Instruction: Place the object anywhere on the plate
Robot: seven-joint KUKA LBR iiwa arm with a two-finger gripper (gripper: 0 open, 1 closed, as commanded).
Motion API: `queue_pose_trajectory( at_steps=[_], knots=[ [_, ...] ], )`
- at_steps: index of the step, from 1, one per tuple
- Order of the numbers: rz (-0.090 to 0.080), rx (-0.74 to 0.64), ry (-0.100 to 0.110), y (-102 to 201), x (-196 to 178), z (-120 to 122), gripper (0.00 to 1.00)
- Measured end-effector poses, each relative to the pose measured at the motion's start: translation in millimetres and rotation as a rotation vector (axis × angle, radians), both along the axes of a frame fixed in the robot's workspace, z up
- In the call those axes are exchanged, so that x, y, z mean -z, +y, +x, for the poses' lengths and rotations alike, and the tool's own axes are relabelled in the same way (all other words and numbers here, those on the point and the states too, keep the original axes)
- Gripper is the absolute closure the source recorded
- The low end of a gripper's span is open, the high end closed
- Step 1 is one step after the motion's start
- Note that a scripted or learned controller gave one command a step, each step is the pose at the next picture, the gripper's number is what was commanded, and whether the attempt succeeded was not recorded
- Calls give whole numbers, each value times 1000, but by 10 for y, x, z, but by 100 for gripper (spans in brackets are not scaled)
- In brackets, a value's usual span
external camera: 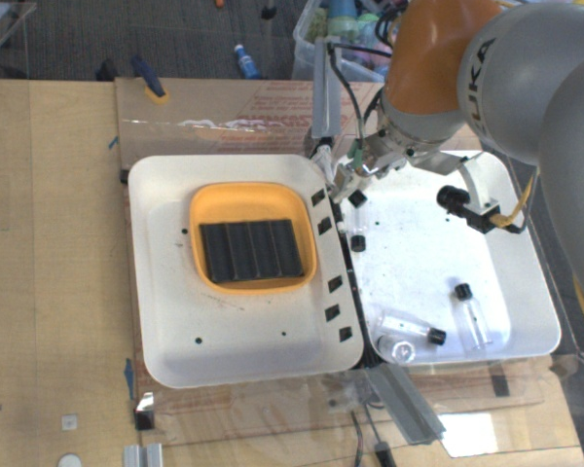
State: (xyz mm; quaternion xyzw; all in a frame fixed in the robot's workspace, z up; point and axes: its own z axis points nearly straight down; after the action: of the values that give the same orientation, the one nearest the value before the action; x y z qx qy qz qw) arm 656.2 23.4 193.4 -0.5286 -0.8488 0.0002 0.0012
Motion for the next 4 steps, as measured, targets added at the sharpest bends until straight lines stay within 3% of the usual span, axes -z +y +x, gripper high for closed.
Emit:
queue_pose_trajectory(
  at_steps=[1, 2, 3, 4],
  knots=[
    [0, -103, 1, 286, 88, -14, 100],
    [0, -268, -7, 592, -101, 9, 100],
    [0, -308, -8, 848, -331, 19, 100],
    [0, -308, -8, 847, -328, 19, 0]
  ],
)
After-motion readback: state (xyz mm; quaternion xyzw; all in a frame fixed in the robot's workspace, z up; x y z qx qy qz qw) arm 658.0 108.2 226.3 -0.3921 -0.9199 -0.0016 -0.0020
